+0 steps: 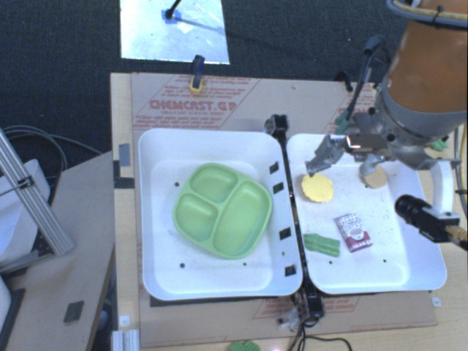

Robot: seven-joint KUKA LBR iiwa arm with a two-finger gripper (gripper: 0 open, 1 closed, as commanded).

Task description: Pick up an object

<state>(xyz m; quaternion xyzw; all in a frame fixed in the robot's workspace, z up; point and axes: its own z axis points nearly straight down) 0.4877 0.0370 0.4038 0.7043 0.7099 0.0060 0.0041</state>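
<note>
Camera view: my hand [344,168] hangs spread open, holding nothing, over the right bin [420,265], near a yellow disc [317,189].

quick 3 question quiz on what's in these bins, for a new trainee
1. True or false: the yellow disc rests on the green plate.
2. Which lies nearest the gripper? A) yellow disc B) red and white packet C) green plate
3. Fill in: the green plate has ____ compartments.

Key: 1 false; 2 A; 3 three.
</note>
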